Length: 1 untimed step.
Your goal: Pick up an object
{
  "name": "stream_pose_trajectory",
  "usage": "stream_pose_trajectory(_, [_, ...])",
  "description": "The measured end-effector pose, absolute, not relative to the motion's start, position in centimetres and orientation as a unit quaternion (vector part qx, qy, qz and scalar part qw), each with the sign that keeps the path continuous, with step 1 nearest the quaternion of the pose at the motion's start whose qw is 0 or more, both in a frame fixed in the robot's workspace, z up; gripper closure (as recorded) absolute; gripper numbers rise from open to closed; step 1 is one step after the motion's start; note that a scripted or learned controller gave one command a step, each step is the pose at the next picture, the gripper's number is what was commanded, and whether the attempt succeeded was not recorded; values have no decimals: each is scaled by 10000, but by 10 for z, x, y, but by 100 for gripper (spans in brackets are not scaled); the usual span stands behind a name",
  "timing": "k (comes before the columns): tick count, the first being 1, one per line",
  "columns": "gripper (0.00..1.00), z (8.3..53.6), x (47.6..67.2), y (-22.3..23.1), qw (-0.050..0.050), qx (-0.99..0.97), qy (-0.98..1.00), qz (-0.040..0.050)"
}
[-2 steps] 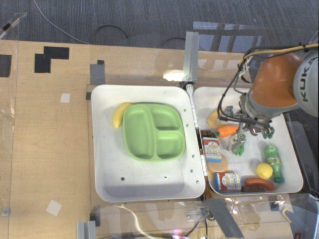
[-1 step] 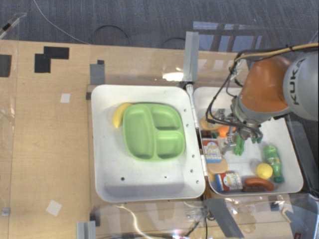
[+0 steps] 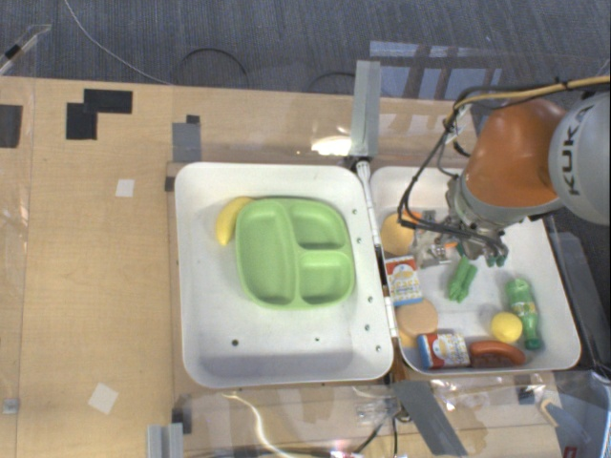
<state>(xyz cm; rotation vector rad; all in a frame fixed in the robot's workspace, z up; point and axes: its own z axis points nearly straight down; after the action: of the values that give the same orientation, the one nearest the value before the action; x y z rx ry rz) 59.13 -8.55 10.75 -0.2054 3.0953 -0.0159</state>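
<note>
Arm [image 3: 516, 156] over right bin [image 3: 563, 294]; green tray [image 3: 291, 253] in left bin [image 3: 205, 332]

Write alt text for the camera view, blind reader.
A grey robot arm with an orange band reaches from the right over the right bin, its gripper above small food items including a green piece, a lemon and a can. The left bin holds a green divided tray with a banana at its edge.

The one camera hangs fixed above the bench [image 3: 86, 284], looking down at a slant so both white bins sit in frame, the left bin [image 3: 200, 351] near the middle and the right bin [image 3: 565, 337] toward the right side. It stands far enough off to take in grey carpet [image 3: 239, 17] beyond the bench's far edge, and the arm [image 3: 535, 156] comes in from the right.
</note>
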Motion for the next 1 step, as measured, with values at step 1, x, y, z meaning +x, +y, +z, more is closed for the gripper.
stream_pose_trajectory(1, [100,229,622,-84,90,-2726,9621,-27])
